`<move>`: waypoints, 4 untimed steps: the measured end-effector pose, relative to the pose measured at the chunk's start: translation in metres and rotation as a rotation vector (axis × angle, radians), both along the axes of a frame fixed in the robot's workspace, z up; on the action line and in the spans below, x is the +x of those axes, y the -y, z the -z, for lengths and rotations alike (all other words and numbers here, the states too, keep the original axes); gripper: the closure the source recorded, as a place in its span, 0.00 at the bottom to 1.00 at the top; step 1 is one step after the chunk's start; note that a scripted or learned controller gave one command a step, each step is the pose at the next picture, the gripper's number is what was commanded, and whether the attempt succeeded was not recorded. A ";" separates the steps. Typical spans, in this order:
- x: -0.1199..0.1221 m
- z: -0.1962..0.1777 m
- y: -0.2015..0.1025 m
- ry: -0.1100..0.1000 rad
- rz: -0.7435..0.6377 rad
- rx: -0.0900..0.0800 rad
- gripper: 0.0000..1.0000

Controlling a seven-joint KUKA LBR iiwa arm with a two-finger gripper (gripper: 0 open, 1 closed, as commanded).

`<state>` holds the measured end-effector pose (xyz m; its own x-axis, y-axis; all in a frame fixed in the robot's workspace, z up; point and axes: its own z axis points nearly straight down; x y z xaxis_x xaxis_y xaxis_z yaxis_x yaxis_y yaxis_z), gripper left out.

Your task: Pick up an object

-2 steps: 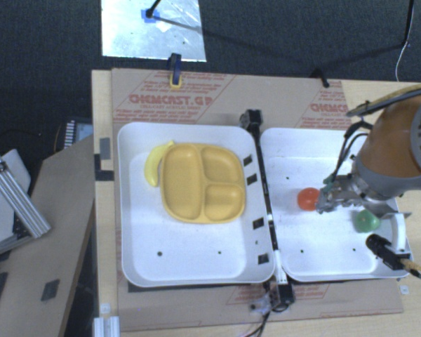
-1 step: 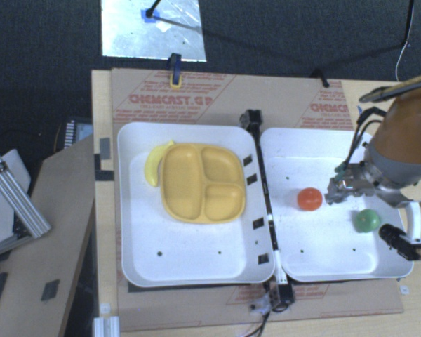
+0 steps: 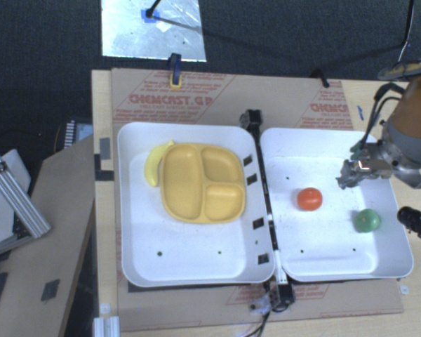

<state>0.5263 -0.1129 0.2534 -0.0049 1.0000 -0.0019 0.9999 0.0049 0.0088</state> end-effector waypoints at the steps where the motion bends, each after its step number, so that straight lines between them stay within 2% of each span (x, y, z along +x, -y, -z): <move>1: 0.005 -0.004 -0.057 -0.006 -0.006 0.003 1.00; 2: 0.016 0.010 -0.100 -0.008 -0.005 0.003 1.00; 3: 0.025 0.006 -0.159 -0.006 -0.006 0.004 1.00; 4: 0.037 0.012 -0.202 -0.007 -0.004 0.003 1.00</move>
